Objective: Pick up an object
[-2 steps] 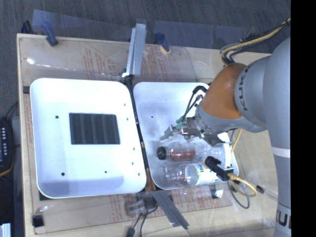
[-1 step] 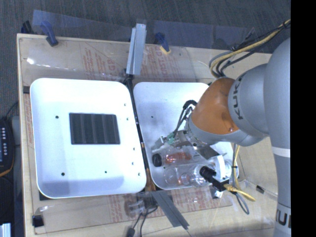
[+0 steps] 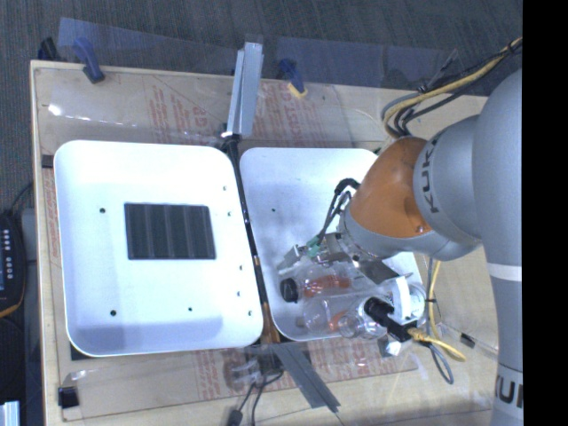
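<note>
Clear plastic bottle lies in the right bin.
We see its long axis running left-right, dark cap leftward; end effector just above, grip unclear.

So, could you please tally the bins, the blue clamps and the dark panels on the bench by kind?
White bins: 2 (left bin, right bin)
Blue clamps: 2 (left clamp, right clamp)
Dark ribbed panel: 1
Total: 5
The clear items in the right bin are too jumbled to count.
</note>
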{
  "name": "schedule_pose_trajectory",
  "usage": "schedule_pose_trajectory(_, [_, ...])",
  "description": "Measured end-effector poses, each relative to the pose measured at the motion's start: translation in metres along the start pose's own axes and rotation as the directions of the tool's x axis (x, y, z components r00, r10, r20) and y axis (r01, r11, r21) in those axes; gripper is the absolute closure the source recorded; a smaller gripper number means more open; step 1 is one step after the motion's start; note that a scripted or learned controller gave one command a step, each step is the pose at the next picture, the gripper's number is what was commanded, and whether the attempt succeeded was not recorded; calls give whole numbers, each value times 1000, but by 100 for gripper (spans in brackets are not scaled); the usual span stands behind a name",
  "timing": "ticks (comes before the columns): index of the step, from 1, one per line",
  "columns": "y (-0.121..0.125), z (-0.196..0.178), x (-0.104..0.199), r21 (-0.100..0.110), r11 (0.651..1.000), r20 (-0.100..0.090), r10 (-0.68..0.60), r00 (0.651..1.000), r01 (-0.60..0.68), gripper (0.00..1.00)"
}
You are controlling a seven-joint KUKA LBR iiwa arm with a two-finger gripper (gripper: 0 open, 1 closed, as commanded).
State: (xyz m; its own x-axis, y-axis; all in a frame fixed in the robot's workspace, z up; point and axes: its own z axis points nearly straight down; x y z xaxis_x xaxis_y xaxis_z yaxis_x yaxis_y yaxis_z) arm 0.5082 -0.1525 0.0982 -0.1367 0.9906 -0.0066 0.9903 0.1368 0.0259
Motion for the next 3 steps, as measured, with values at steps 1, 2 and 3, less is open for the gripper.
schedule_pose_trajectory(1, [-30,4,-17,19,990,-18,-138,990,138,0])
schedule_pose_trajectory(2, [-35,-19,-51,21,989,-12,-145,989,145,0])
schedule_pose_trajectory(3, [-33,5,-18,22,973,-13,-228,973,229,0])
